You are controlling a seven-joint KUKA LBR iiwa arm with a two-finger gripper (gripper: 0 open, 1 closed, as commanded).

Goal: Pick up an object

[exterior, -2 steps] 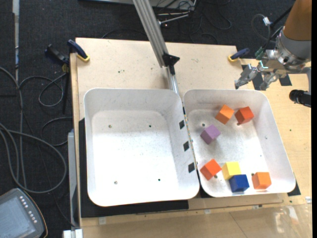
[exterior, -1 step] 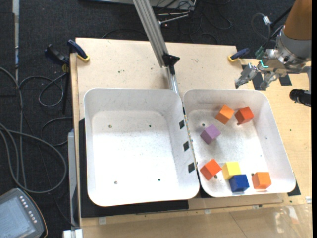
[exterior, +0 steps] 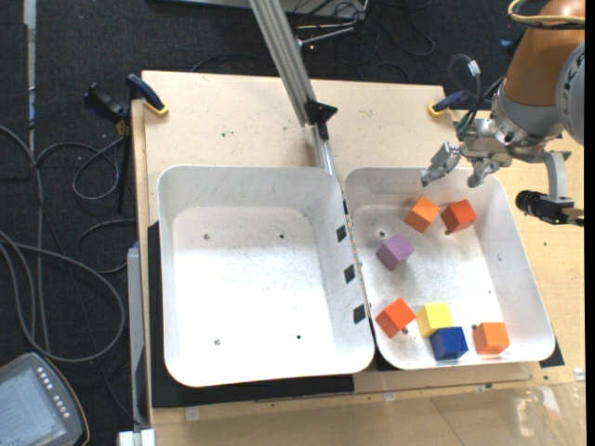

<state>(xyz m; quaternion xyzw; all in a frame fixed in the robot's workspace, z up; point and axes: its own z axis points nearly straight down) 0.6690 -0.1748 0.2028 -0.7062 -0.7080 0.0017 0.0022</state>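
Camera view — right bin (exterior: 521, 277): orange cube (exterior: 421, 215) and red cube (exterior: 458, 216) side by side near the far wall, purple cube (exterior: 395, 250) mid-bin, four more cubes along the near edge. Hand (exterior: 459, 169) hovers just beyond the orange and red pair — fingers spread, nothing held.

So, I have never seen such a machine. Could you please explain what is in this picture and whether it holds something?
One camera looks down at a slant on a bench. The grey and orange shape at right is a robot arm; its gripper hangs open over the right bin, holding nothing. That bin contains seven small blocks: an orange block and a red block nearest the gripper, a purple block, and four more along the near edge. The left bin lies beside it.
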